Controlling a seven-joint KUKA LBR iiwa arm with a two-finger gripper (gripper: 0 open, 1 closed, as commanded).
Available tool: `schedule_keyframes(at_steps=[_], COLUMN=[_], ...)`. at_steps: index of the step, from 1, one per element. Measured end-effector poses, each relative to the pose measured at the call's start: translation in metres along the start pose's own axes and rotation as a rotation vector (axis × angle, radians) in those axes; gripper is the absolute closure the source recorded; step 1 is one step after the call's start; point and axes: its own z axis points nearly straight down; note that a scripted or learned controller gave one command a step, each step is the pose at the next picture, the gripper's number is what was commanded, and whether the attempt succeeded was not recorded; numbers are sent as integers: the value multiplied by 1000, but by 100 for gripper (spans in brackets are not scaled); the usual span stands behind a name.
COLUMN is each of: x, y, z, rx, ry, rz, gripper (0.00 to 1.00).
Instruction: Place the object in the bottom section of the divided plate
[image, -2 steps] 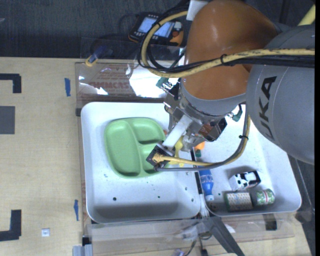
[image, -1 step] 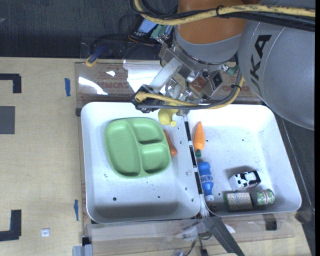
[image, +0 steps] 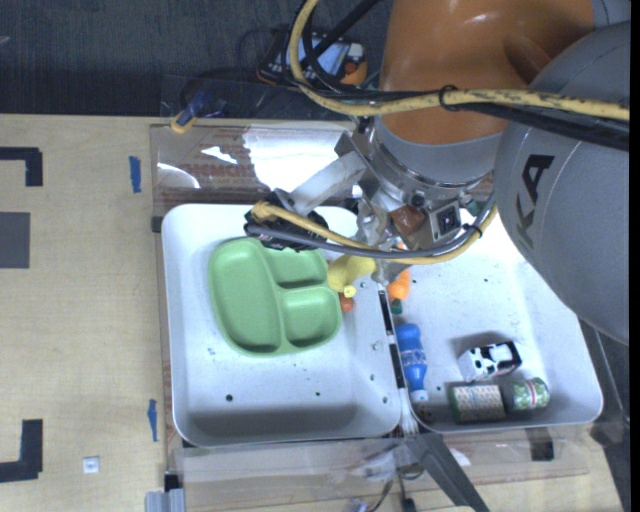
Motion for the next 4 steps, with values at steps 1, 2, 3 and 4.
schedule_keyframes(at_steps=[1,2,3,4], x=[-12,-15,-5,-5], y=[27,34,45,9], z=[0,0,0,94], rx=[-2,-2,-2,0], ry=[1,0,0,-5], rz=[236,107,234,235], gripper=[100,100,100,100])
